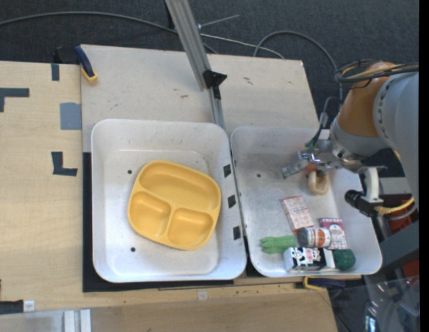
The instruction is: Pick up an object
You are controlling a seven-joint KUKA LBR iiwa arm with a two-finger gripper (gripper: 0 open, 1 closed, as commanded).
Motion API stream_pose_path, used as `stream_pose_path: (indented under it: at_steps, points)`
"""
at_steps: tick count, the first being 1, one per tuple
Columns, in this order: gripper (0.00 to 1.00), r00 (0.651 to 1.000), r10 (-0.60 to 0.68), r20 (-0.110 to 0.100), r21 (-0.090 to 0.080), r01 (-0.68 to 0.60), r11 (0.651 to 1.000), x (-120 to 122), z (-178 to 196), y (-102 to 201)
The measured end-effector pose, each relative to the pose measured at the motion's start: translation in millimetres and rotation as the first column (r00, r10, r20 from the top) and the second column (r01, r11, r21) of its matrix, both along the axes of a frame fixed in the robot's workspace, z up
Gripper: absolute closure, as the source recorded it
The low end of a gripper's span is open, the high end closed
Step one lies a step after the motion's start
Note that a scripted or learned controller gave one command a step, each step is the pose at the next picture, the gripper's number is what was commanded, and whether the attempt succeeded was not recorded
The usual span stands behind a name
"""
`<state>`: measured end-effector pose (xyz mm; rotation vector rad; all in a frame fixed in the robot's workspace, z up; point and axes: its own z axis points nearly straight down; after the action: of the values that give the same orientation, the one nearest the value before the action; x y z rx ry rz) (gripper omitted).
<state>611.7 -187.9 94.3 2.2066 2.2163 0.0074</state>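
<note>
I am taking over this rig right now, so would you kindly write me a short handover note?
Gripper: low in the right bin, beside a tan object; whether it grips anything cannot be told.
Things: pink packet, can, green item, black-and-white carton and green ball cluster at that bin's near end. Yellow tray lies in the left bin.
Done: nothing visibly lifted.
Left: grasp one object and lift it.

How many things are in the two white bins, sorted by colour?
Yellow: 1, the yellow divided plastic plate
Tan: 1, the tan rounded object under the gripper
Pink: 1, the pink flat packet
Red-and-white: 1, the can
Black-and-white: 1, the carton
Green: 2, the long piece and round piece
Total: 7
</note>
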Motion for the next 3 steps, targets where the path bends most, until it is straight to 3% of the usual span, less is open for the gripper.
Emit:
stream_pose_path:
  at_steps: [1,3]
  points:
    - [1.0,1.0,0.001,0.0,0.0,-0.001,1.0,0,10,1]
    - [1.0,1.0,-0.003,-0.008,0.005,0.003,1.0,-1,127,6]
